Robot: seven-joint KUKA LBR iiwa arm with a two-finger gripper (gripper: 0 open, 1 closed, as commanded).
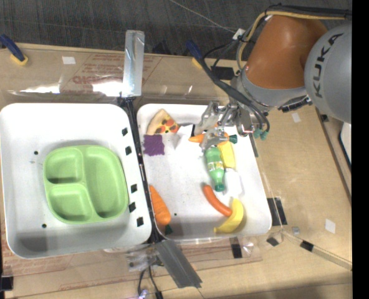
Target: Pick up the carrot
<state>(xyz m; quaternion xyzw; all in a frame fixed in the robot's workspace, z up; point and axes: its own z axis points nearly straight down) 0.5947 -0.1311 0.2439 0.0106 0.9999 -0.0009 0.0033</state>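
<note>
The carrot (pixel 159 207) is orange and tapered. It lies against the left wall of the right bin (pixel 187 220), near the front corner, with its dark stem end toward the front. My gripper (pixel 214 128) hangs over the back of the same bin, well up and to the right of the carrot and apart from it. A small orange piece (pixel 197 138) shows just left of the gripper's tip, and I cannot tell what it is. The gripper's tip stands right above a green bottle (pixel 214 166).
The right bin also holds a pizza slice (pixel 161 123), a purple piece (pixel 153 144), a yellow item (pixel 227 155), a red-orange pepper (pixel 217 201) and a banana (pixel 233 218). A green divided plate (pixel 85 183) sits in the left bin (pixel 13 129).
</note>
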